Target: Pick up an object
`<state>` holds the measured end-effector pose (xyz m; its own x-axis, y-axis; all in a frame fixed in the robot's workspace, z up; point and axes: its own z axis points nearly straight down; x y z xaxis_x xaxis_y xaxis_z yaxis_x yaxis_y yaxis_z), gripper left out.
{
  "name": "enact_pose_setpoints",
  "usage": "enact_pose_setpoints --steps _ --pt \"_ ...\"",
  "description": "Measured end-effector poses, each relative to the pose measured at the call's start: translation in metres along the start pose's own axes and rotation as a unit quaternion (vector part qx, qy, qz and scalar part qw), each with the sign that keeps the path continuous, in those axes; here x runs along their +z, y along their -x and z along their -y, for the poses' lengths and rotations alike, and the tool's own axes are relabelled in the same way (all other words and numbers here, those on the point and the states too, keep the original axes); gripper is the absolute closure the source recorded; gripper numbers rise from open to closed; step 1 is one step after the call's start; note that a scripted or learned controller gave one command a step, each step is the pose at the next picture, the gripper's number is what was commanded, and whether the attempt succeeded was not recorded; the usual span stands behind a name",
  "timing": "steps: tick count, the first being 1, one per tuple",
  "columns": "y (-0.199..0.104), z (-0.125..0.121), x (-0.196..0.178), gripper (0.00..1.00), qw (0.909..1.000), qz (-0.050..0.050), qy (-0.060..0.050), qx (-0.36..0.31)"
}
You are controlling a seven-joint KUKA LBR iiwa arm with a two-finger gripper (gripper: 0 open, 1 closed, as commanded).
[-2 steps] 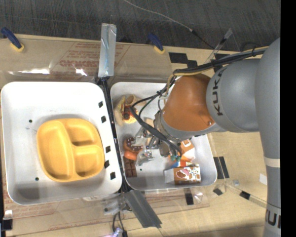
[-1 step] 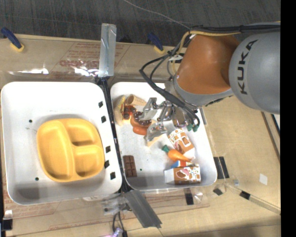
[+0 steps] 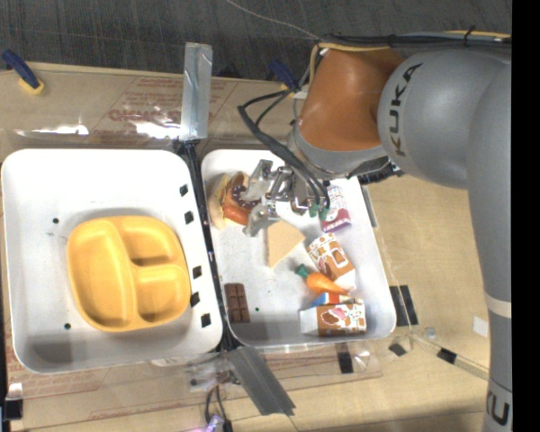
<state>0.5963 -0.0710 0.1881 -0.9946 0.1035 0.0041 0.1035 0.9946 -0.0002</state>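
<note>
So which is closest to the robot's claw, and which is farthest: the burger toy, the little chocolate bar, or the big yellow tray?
Counting from the gripper in the right bin:
1. The brown and orange toy burger, right beside it at the bin's upper left.
2. The small brown chocolate bar, lower down by the bin's left wall.
3. The yellow divided plastic tray, farthest, over in the left bin.

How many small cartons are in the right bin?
2. One carton lies near the bin's middle, above the carrot; the other carton lies at the bin's front right corner. The arm may hide more.
</note>
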Motion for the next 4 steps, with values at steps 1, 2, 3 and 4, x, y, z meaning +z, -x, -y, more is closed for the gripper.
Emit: enact_pose_setpoints --steps 1,2,3,4 --pt "0.048 0.052 -0.072 1.00 0.9938 0.002 0.000 0.111" --pt "0.049 0.050 -0.079 1.00 0.9942 0.000 -0.001 0.107" --pt "-0.075 0.030 -0.060 1.00 0.9826 0.000 0.000 0.186" --pt "0.013 0.068 0.083 1.00 0.9756 0.002 0.000 0.219"
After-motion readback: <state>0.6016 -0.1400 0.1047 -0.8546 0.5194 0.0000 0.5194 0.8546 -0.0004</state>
